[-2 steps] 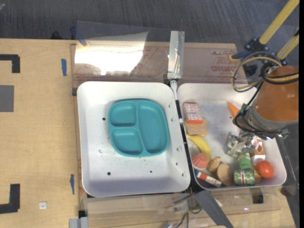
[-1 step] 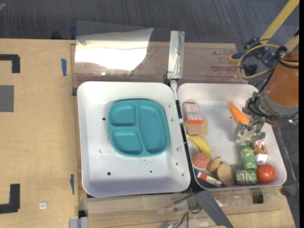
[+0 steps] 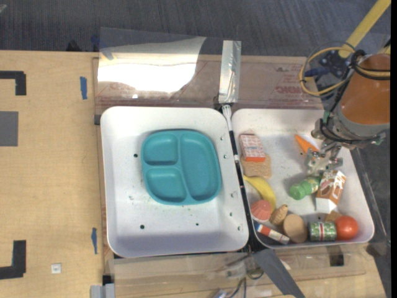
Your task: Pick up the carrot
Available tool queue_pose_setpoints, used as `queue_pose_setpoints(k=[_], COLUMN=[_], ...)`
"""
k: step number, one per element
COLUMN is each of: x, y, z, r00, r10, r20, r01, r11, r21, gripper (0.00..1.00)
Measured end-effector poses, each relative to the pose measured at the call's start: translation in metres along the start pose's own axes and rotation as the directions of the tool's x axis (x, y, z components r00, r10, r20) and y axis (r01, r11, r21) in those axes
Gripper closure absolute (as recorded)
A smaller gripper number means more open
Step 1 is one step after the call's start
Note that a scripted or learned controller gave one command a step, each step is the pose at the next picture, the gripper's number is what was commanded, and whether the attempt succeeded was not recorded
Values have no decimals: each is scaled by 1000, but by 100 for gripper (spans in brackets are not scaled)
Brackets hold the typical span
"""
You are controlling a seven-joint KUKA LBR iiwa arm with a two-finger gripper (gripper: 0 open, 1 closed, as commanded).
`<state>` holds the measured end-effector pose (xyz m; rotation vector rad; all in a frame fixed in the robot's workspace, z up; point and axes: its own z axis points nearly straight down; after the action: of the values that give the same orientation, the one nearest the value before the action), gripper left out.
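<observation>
End effector (image 3: 322, 161) hangs just beside carrot (image 3: 304, 143), pointing down.

We see even, bright overhead light, strong glare on the clear plastic sheet (image 3: 152, 70), soft shadows, slight overall blur.

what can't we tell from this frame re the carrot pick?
- Claw state: too small and blurred in the camera view to tell whether it is open or shut.
- Carrot: its right end is hidden by the arm's wrist, so contact cannot be judged.
- Carton: print too small to read, top edge covered by the claw.
- Can: label blurred.
</observation>
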<state>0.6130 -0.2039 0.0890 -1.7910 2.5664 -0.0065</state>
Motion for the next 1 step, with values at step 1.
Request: queue_pose_setpoints(k=[1], x=[3], y=[0], z=[1], r00=[1000], r10=[2], r20=[-2], r01=[-2], r11=[1000], r21=[-2], gripper=[0])
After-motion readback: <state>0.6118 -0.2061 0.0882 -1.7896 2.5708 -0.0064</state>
